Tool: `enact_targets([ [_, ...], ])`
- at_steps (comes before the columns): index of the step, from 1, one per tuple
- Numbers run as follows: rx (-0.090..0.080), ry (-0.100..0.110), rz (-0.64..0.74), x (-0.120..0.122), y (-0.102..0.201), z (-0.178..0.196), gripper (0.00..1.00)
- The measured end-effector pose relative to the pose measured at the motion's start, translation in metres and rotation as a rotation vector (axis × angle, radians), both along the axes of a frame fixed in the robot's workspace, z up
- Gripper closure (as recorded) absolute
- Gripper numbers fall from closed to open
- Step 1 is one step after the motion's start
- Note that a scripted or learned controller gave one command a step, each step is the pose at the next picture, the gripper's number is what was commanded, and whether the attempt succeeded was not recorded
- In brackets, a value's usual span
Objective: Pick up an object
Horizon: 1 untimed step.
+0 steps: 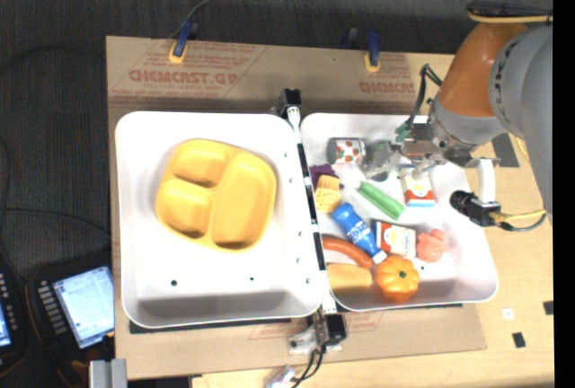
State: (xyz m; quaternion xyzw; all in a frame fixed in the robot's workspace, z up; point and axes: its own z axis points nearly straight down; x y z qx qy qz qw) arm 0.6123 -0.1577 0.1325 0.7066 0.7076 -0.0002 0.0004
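Observation:
The right bin [467, 283] holds several toy foods. Among them are an orange pumpkin [396, 278], a blue bottle [357, 229], a green stick [379, 196], a red sausage [344, 251], a small red-and-white carton [419, 191] and a small can [346, 149]. My gripper [402, 163] hangs over the back of this bin, just behind the green stick and the carton. Its fingers stand open with only bin floor showing between them. It holds nothing.
A yellow sectioned tray [216, 193] lies in the left bin [144, 278]. The divider between the bins [305, 198] runs front to back. A pink toy [433, 244], a red-labelled box [395, 238] and a yellow block [349, 277] crowd the right bin's front.

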Motion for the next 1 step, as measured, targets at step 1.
enact_targets([
  [1,-0.006,-0.011,-0.003,-0.0384,0.0477,-0.0424,0.0],
])
